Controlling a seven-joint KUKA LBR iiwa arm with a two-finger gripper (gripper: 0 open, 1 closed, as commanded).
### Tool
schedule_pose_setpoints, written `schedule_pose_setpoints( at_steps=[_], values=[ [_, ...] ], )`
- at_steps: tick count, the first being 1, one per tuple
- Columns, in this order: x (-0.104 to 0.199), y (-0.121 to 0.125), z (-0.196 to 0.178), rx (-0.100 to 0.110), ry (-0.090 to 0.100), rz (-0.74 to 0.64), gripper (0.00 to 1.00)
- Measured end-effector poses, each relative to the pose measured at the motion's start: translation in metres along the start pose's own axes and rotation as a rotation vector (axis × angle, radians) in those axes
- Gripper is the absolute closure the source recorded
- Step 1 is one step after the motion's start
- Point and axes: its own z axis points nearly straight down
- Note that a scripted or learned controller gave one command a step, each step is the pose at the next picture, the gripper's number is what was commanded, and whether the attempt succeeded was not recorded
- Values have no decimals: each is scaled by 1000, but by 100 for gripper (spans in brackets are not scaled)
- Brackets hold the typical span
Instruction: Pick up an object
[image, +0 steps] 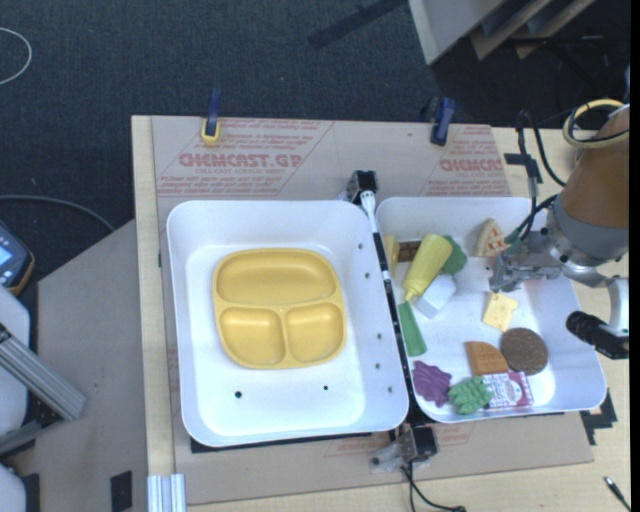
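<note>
Two white bins sit side by side on the bench: the left bin (190, 330) holds a yellow divided tray (278, 305), and the right bin (590, 385) holds the loose toy food the task draws from. The gripper (512, 268) hangs low over the upper right part of that bin, just above a pale yellow cheese wedge (500, 310) and just below a slice of pizza (489, 238); from this slanted view I cannot tell how far its fingers are parted, and nothing can be seen between them. Nearby lie a brown round cookie (524, 350), a toast square (485, 357), a yellow squeeze bottle (427, 265) near the bin's left wall, a green pod (410, 328), purple grapes (431, 381), a green leafy piece (469, 394) and a pink packet (512, 389). I judge the step in hand to be the approach and descent onto a target, probably the cheese wedge, with no grasp yet made. The next move calls for centring over that piece, descending until the fingers straddle it, closing firmly, then lifting straight up clear of the neighbouring cookie
</note>
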Motion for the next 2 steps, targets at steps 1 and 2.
schedule_pose_setpoints(
  at_steps=[1,2],
  values=[
    [-1,-7,-60,-3,-1,1,100],
    [-1,-6,-73,-1,-1,0,100]
  ],
)
